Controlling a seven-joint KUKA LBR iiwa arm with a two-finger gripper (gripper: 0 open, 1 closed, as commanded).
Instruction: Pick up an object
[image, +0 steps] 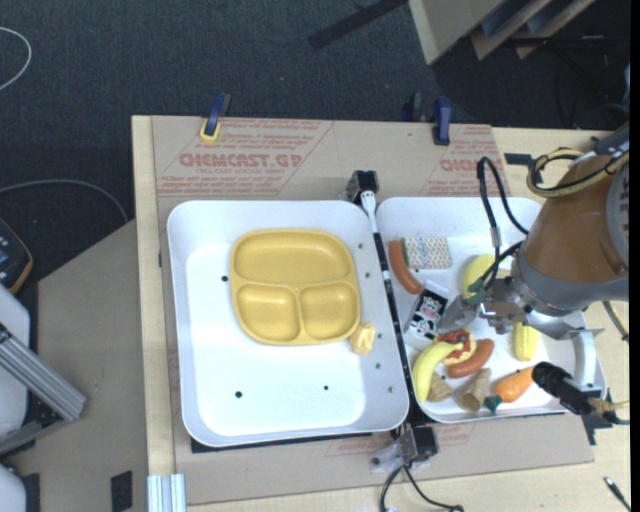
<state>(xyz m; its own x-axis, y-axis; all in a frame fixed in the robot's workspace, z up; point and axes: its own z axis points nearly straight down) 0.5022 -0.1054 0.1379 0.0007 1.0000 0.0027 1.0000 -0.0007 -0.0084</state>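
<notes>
Camera view places the gripper (470, 312) low in the right bin (452, 212), at the right of the frame, and whether it is apart or together cannot be told. Toy food lies crowded around it: a hot dog (466, 357) and banana (431, 364) just below, a carrot (515, 384) at lower right, corn (524, 341) to its right, and a red sausage (404, 266) up and left. Left bin (190, 300), centre frame, holds a yellow divided plate (294, 285) with a small yellow piece (363, 340) beside its lower right corner.
</notes>
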